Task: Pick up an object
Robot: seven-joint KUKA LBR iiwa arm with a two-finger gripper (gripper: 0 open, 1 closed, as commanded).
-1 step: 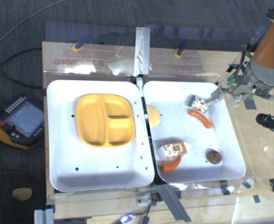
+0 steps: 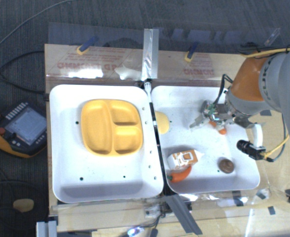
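Leftmost on the bench, I see the left bin (image 2: 66, 147), a shallow white plastic tub with rounded corners, and seated in it a yellow divided tray (image 2: 111, 126), glossy, with one large compartment and two smaller ones. Crossing the ridge where the two bins meet, I reach the right bin (image 2: 184, 100), and I place everything else by that bin. Against its left wall lies a pale yellow disc (image 2: 162, 122), flat and smooth, half tucked under the rim. Toward its near wall, left of centre, a small white and orange carton (image 2: 184, 158) lies on its side, long axis running left to right, with a rounded orange piece (image 2: 180, 175) poking out beneath it. Right of those, near the bin's near right corner, sits a small brown round thing (image 2: 226, 166), dull and bun-like. Up in the bin's right half, the gripper (image 2: 215, 116) hangs low, metal fingers splayed out to the left, and a small orange-red object (image 2: 221, 129) shows just beside and beneath it. I cannot tell whether the fingers are spread or closed, nor whether that small piece is actually between them. I judge that piece the likeliest target, since it lies nearly under the tool, while the carton lies well apart, toward the near left. The arm's orange band (image 2: 248, 83) overhangs the bin's right wall.
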